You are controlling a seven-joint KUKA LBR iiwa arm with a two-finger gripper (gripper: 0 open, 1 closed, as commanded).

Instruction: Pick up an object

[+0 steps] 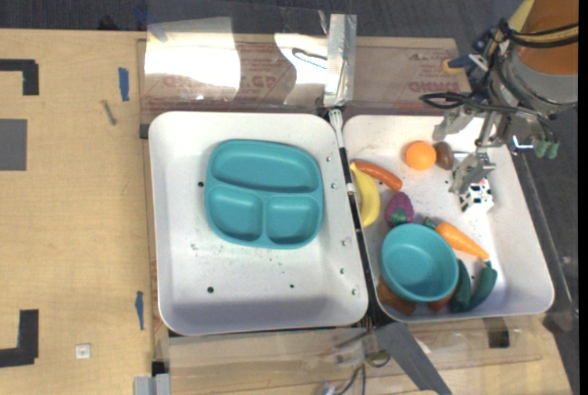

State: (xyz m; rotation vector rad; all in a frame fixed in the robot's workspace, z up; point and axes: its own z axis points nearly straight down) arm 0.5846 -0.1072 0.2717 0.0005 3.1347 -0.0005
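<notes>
Over the right bin, far side, the gripper hovers by the orange ball, nothing grabbed yet; can't tell its state.

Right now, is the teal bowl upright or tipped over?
Upright: the teal bowl shows its open mouth and inside, sitting in the right bin.

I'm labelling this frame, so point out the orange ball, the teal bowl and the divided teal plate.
orange ball (pixel 420 155), camera view, middle of the ball.
teal bowl (pixel 419 262), camera view, inside bottom of the bowl.
divided teal plate (pixel 265 166), camera view, floor of its large top compartment.
</notes>
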